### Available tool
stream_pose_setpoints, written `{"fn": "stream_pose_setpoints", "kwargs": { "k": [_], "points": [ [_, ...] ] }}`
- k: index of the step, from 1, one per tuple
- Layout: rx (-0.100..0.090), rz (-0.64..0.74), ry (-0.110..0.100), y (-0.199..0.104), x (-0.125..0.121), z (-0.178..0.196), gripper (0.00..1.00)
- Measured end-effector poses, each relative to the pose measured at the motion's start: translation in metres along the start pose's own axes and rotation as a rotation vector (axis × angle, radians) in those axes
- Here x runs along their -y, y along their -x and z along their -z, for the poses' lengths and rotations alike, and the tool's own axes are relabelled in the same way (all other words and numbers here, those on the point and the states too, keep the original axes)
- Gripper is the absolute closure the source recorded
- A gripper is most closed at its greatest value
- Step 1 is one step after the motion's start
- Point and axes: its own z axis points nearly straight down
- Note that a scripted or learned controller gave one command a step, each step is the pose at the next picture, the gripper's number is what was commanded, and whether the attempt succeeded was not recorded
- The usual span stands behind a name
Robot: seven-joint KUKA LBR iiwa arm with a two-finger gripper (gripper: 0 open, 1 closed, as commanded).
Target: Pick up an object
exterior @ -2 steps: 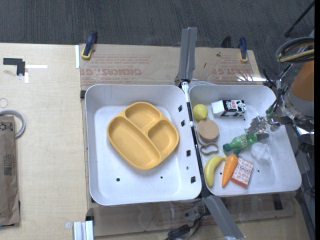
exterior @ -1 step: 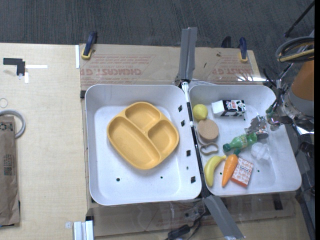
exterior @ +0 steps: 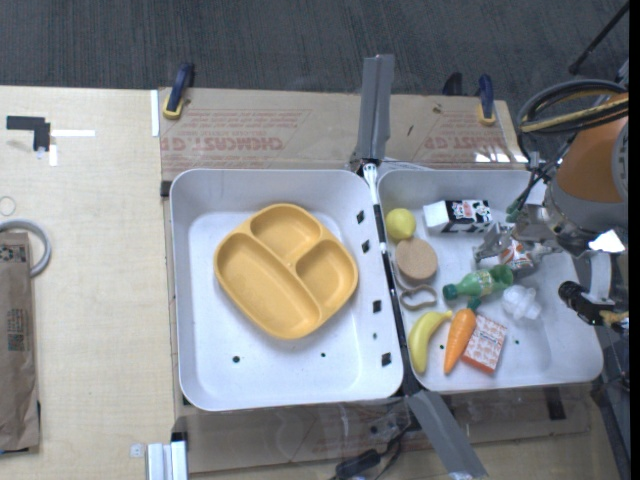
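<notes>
Two white bins sit side by side on the bench. The left bin [exterior: 200, 368] holds one yellow divided plate [exterior: 287, 269], lying flat near its middle with three compartments, all bare. The right bin [exterior: 560, 368] is crowded: a lemon [exterior: 400, 224] lies at its far left corner, with a small black-and-white carton [exterior: 457, 215] just beside it along the far edge. Below the lemon rests a round tan cookie [exterior: 417, 261] against the left wall. A green bottle [exterior: 478, 285] lies on its side near the middle, and nearer the front edge lie a banana [exterior: 426, 335], a carrot [exterior: 458, 337] just beside it, and an orange packet [exterior: 485, 345] touching the carrot. A clear crumpled wrapper [exterior: 522, 302] sits toward the right wall. My gripper [exterior: 508, 247] hangs low over the middle of the right bin, right above the bottle's cap end; whether my fingers are spread or closed I cannot tell, as the view blurs them together with a small wrapped item beneath.
</notes>
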Motion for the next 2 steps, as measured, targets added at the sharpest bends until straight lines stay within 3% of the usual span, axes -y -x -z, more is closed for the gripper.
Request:
{"fn": "stream_pose_setpoints", "kwargs": {
  "k": [1, 2],
  "points": [
    [0.003, 0.002, 0.000, 0.001, 0.000, 0.009, 1.00],
    [0.003, -0.068, 0.001, -0.032, -0.009, 0.104, 1.00]
  ]
}}
